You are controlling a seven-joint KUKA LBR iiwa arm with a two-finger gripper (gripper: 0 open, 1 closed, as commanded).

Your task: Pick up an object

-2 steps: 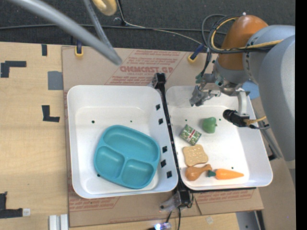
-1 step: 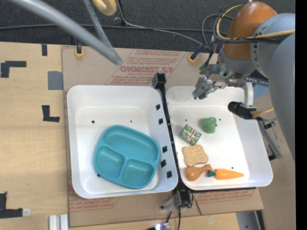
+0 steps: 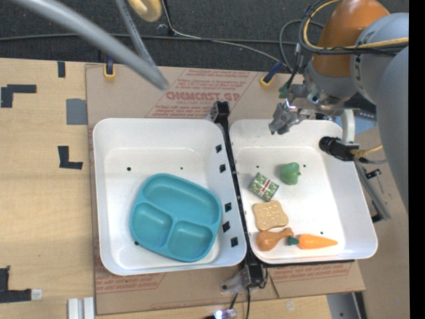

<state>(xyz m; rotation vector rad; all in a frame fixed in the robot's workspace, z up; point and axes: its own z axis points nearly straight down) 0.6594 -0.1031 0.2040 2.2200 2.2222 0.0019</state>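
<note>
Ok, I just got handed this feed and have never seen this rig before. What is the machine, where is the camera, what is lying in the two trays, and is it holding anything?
You are looking down at a slant from one fixed camera above a bench. The grey arm with the orange band reaches in from the right; at its end is a small two-finger tool, above the far edge of the right shallow white bin.

That bin holds five toy foods: a green pepper-like piece, a small green patterned box, a tan slice of toast, a brown drumstick and an orange carrot. All lie on the bin floor, apart from the tool.

The left white bin holds a teal plastic plate with three compartments.

I see nothing between the tool's fingers, so nothing appears to be picked up.
</note>
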